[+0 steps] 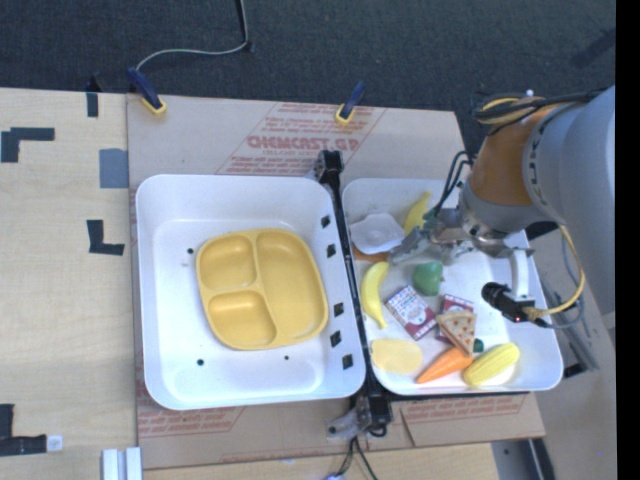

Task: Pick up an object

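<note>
The right bin (545,368) holds several toy foods. Among them are a banana (374,290), a green round piece (428,276), a red and white carton (410,310), a pizza slice (458,330), a carrot (442,366), a corn cob (492,364), a pale yellow disc (397,355) and a white cup (375,231). My gripper (428,245) reaches in from the right and hangs low over the bin's upper middle, just above the green piece and beside the white cup. A yellow piece (416,211) lies behind it. I see nothing held.
The left bin (160,368) holds a yellow divided plate (262,288). A black divider (340,268) runs between the bins. The arm's wrist with its orange band (500,163) and cables (555,303) overhang the right bin's right side. Yellow clamps (148,93) hold the cardboard at the back.
</note>
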Available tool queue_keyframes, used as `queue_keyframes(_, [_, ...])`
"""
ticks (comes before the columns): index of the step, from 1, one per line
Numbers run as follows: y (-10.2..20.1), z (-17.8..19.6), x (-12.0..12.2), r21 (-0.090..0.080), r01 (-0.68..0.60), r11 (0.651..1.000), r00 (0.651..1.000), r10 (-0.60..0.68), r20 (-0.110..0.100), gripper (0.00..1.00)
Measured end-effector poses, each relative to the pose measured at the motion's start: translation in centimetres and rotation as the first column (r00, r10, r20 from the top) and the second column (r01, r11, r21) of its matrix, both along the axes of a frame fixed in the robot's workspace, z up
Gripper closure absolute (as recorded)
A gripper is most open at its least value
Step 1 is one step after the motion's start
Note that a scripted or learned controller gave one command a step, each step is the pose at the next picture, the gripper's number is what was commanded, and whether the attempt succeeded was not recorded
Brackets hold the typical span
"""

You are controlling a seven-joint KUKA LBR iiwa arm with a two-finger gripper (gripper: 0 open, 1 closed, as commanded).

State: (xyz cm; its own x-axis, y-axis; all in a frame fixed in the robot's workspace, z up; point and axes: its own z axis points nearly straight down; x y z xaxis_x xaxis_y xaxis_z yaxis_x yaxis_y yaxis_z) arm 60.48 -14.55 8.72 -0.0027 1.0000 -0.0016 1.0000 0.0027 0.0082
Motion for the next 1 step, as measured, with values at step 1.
queue_keyframes(1, [0.82, -0.09, 5.65, 0.0, 0.001, 1.0, 1.0, -0.001, -0.004, 0.0])
